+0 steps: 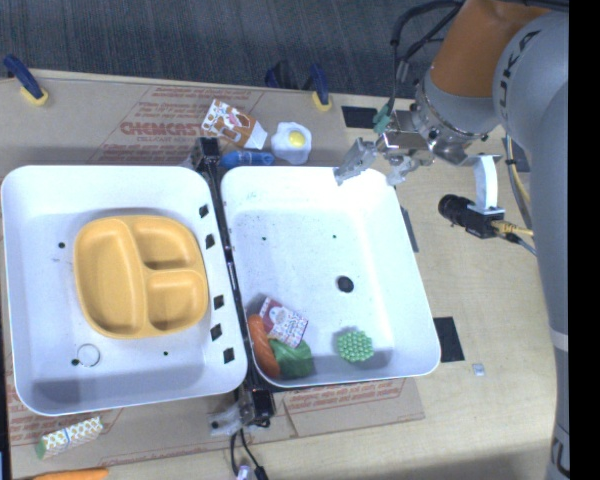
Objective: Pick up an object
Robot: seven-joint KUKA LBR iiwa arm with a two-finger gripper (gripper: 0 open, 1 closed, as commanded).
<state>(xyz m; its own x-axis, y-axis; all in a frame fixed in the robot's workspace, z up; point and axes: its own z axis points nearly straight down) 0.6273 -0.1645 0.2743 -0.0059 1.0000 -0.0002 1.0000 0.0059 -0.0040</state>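
Right, from my console I see the table point(500, 388) carrying two white bins side by side. The arm point(525, 58) reaches in from the right, and its hand point(380, 165) hovers over the far right corner of the right bin point(405, 268), fingers spread apart with nothing between them. The left bin point(40, 268) holds a yellow divided tray point(140, 273). In the right bin, the things to pick sit along the near wall: an orange and green toy point(278, 358) in the near left corner with a small printed packet point(284, 321) resting on it, and a green bumpy ball point(355, 345) near them, apart. A small dark spot point(345, 285) marks the bin floor
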